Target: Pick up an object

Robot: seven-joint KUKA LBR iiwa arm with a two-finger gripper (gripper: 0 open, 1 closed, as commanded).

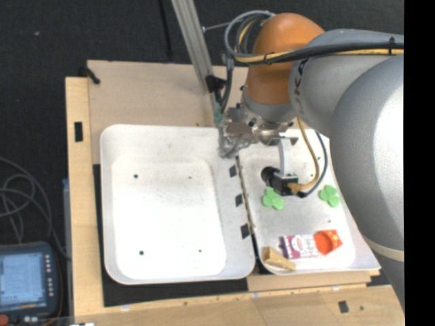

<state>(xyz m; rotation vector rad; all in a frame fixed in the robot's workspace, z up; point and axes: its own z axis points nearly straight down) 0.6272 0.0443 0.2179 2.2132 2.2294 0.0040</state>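
The grey arm [353, 114] reaches in from the right over the wooden surface [146, 94]. The left bin [163, 202] sits beside the right bin [309, 219]. Its pincer [230, 141] hangs at the far end of the seam between the bins; I cannot tell its state. In the right bin lie a purple-and-white carton [299, 246], touching an orange block [328, 241], two green pieces [273, 200] [329, 195], and a tan piece [276, 257].

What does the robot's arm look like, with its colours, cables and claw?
The arm is thick, rounded and smooth grey, with a glossy orange band above the wrist. Grey and yellow cables loop around the orange part and hang below the wrist. The claw is a small grey metal piece; its details are too small to make out.
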